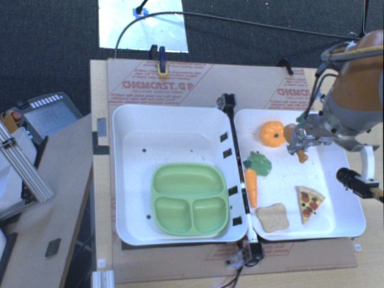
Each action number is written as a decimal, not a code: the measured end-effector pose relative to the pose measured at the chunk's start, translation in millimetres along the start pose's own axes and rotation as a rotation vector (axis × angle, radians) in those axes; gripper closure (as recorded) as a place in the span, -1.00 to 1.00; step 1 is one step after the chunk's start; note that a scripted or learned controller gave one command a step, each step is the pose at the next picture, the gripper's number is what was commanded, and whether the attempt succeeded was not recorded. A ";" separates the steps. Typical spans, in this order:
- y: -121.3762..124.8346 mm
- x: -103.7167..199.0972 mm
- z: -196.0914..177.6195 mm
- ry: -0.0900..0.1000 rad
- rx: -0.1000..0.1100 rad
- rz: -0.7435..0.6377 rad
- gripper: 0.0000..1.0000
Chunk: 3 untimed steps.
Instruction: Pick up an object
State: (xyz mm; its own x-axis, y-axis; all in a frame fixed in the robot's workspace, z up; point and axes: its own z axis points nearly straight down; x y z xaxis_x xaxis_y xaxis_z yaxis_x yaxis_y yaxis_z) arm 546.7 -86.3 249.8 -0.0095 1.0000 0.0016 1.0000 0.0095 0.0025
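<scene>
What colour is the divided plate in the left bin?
Light green: the divided plate shows plainly in the camera view, against the white left bin.

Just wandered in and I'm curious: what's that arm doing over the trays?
The arm is trying to pick up a toy food item. Its gripper sits low in the right bin, just right of the orange pumpkin, with something small and brownish at its tip; whether it holds that is unclear. A carrot, pizza slice and bread slice lie nearer the front. The left bin holds a green divided plate.
</scene>
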 end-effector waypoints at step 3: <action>-11.1 149.8 9.9 0.001 0.001 -0.001 1.00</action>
